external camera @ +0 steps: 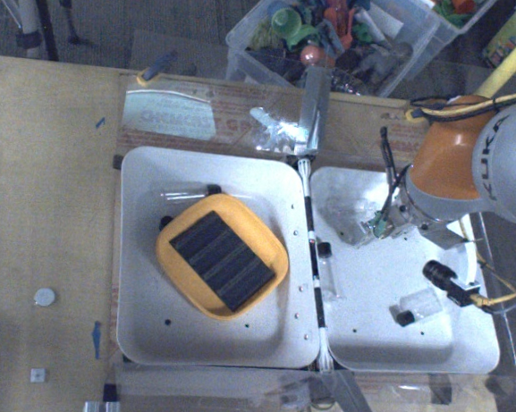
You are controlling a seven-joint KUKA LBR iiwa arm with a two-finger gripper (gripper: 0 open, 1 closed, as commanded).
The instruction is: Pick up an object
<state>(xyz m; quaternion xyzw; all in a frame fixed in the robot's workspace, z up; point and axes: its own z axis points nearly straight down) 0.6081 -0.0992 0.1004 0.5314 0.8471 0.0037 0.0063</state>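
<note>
The claw (pixel 382 228) hangs low in the right bin (pixel 364 331), near its 11 o'clock corner. I cannot tell if the claw is apart or together. Some crinkly clear wrap (pixel 347 213) lies just beside it at 9 o'clock. A small clear piece (pixel 420 304) with a black end lies at 5 o'clock from the claw, apart from it. Far off at 9 o'clock, a yellow pad (pixel 222 256) with a dark top lies in the left bin (pixel 139 235). Both bins sit on the counter (pixel 45 182).

grey arm (pixel 512 169) in from right, orange band (pixel 446 163) above wrist, gripper (pixel 384 223) angled down-left.
</note>
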